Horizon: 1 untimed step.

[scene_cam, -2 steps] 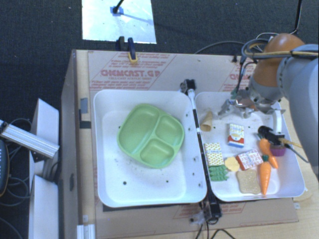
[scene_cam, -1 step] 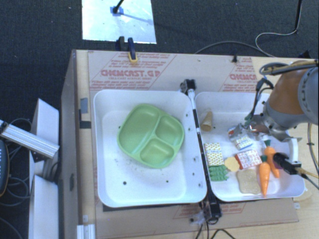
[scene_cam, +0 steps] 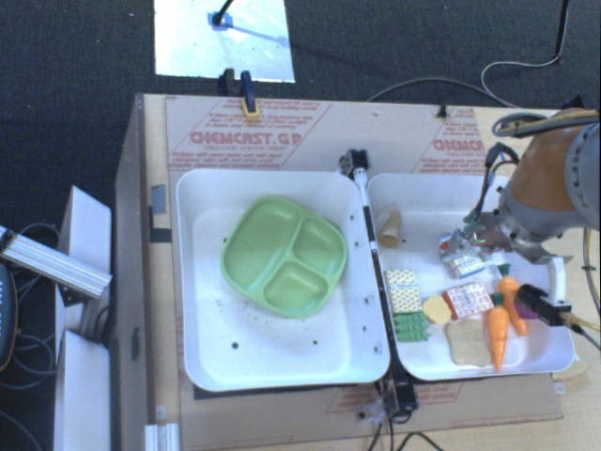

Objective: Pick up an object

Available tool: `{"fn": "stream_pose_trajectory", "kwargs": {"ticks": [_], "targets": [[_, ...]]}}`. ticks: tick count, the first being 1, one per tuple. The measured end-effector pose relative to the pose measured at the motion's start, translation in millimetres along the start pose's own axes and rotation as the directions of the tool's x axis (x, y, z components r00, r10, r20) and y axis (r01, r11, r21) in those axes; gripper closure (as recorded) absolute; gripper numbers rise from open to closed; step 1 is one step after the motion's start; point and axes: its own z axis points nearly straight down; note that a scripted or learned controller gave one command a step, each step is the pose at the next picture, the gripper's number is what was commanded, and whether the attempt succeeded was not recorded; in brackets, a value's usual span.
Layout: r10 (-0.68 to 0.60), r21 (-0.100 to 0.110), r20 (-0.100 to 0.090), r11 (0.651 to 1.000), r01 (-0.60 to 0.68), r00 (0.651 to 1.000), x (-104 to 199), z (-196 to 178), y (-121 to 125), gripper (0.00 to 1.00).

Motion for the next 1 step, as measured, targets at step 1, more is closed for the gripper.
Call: {"fn": "stream_pose_trajectory", "kwargs": {"ticks": [1], "targets": [[-0.003, 0.0, -0.002, 1.0, 0.003, 1.0, 68.7, -72.5, 14.0, 1.0]]}}
